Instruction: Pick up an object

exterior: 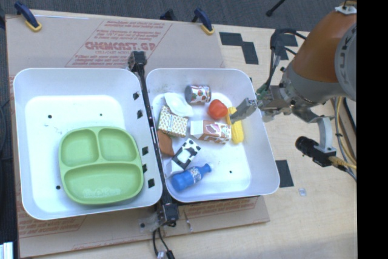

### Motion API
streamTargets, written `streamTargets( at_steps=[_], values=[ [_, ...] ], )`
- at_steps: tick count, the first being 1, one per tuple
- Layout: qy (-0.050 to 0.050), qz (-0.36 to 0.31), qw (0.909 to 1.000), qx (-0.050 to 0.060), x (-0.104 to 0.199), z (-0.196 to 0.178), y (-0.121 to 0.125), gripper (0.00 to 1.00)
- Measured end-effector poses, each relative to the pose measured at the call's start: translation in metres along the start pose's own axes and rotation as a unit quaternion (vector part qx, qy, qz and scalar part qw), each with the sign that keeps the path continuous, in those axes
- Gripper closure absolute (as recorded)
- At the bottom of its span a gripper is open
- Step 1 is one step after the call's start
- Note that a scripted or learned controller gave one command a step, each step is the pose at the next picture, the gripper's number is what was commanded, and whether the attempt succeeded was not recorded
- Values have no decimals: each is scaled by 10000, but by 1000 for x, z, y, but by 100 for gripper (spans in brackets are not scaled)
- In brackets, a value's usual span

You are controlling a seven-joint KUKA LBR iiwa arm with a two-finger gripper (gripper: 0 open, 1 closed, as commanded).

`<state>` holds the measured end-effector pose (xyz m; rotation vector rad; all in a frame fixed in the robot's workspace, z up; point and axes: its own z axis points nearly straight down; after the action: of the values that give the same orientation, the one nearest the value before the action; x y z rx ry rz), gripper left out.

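My gripper (240,111) hangs over the right side of the right bin (257,158), just above a yellow banana-shaped toy (236,131) and right of a red tomato-like ball (217,109). Nothing shows between its fingers. Also in that bin lie a small can (198,94), a white cloth-like piece (178,104), a patterned carton (173,122), a pink and white box (210,130), a brown item (165,142), a black and white toy (187,153) and a blue bottle (188,177).
The left bin (36,100) holds a green divided plate (100,164). A black clip strip (143,106) joins the two bins. Cardboard (121,39) lies behind them, held by blue clamps (203,19). The arm's orange band (324,45) sits at the right.
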<state>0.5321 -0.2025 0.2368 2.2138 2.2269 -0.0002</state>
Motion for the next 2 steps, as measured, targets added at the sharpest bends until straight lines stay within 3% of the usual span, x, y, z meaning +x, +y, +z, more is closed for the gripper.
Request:
streamTargets(
  at_steps=[1,2],
  values=[
    [21,-8,10000,41,47,134,-57,0],
    [12,-34,10000,30,46,123,-55,100]
  ],
)
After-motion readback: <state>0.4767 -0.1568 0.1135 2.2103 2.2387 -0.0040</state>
